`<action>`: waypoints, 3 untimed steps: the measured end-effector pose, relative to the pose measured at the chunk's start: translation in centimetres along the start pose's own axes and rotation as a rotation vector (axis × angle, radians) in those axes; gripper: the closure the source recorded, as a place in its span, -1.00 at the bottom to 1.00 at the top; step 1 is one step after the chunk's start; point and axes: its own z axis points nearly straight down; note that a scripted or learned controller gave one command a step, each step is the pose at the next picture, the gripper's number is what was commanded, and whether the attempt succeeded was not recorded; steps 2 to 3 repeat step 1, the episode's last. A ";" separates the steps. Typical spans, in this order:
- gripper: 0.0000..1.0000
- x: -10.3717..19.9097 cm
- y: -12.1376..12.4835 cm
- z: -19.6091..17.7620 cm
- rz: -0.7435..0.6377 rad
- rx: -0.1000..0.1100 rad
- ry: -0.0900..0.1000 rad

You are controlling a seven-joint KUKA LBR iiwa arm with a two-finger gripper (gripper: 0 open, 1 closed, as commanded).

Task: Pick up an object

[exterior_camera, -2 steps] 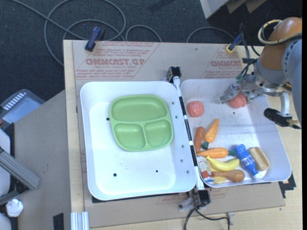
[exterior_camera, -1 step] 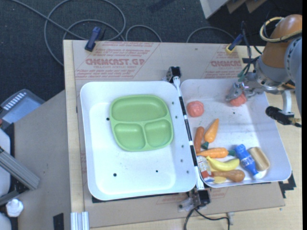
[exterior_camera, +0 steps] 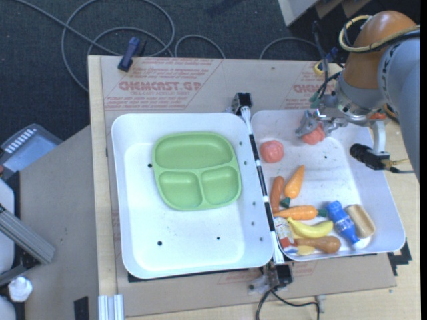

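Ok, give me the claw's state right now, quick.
Claw: closed on a small red-orange toy, held at the far end of the right bin.

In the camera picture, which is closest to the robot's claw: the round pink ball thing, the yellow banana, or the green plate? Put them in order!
From the gripper, at the right bin's far end:
1. Pink ball, just left of it, same bin.
2. Banana, near end of that bin.
3. Green plate, over in the left bin.
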 end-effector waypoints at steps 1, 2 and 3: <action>1.00 8.4 -4.0 -6.8 0.001 0.000 0.001; 1.00 8.4 -4.0 -6.8 0.001 0.000 0.001; 1.00 8.4 -4.0 -6.8 0.001 0.000 0.001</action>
